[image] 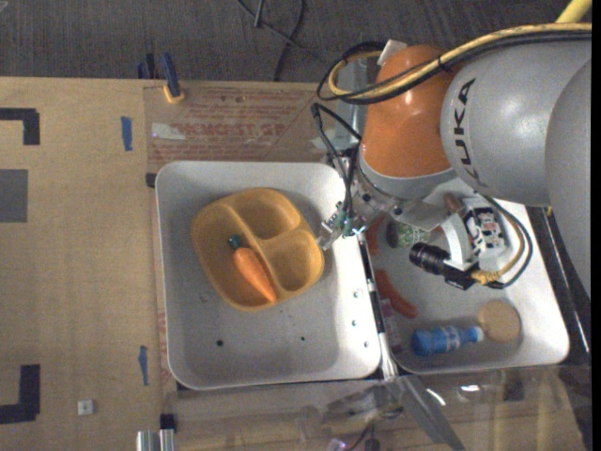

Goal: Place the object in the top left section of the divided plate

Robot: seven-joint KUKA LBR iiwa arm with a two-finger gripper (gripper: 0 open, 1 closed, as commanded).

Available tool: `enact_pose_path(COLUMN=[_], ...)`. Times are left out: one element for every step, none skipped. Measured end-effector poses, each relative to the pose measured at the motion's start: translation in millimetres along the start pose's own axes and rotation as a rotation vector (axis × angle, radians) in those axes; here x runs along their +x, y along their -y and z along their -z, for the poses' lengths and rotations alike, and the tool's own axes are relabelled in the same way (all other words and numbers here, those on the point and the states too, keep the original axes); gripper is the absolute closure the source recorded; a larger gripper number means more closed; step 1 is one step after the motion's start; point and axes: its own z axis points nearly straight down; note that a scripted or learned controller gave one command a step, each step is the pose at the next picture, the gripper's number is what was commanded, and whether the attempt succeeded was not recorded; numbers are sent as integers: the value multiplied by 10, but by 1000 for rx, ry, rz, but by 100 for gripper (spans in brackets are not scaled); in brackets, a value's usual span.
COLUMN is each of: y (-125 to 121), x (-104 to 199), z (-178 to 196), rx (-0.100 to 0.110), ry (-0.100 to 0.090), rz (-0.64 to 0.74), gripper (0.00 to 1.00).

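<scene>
Carrot's sitting in the plate, arm hanging right beside it

We've got the carrot lying in the long lower-left section of the yellow divided plate, in the left bin, its green end pointing up toward the divider. Whether that counts as "top left" depends on how you read the plate from this slant, so we'd call it a maybe. The gripper hovers just off the plate's right rim with nothing between its fingers that we can see; honestly can't tell if they're spread or pressed together. The right bin has a blue bottle and a wooden disc, well apart from the plate.
</scene>
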Motion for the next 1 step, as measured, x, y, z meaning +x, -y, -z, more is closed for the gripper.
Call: enact_pose_path(y=[-394], x=[510], z=[-64], rx=[-3], ry=[2], rz=[271], gripper=[100])
